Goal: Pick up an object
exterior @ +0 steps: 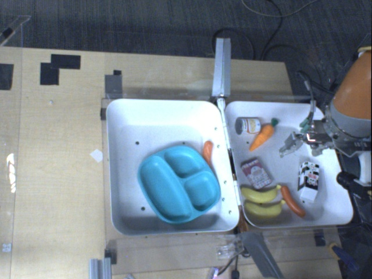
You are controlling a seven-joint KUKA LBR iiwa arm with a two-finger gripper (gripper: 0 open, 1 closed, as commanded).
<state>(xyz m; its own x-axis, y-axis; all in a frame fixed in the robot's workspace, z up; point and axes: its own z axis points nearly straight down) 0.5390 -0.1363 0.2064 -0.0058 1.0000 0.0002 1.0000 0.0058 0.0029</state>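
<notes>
While the arm (354, 97) runs off the right edge, its gripper (293, 143) hangs over the right bin (347, 214), jaws unclear; the carton (308, 180) and the can (250, 125) show unreadable labels.

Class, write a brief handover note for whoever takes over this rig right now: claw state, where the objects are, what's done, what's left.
Claw: hangs over the right bin, with nothing visibly held.
Right bin: carrot, small jar, dark packet, bananas, sausage, milk carton.
Left bin: blue divided plate, orange item beside it.
Done: nothing lifted.
Left: grasp and raise one object.
</notes>
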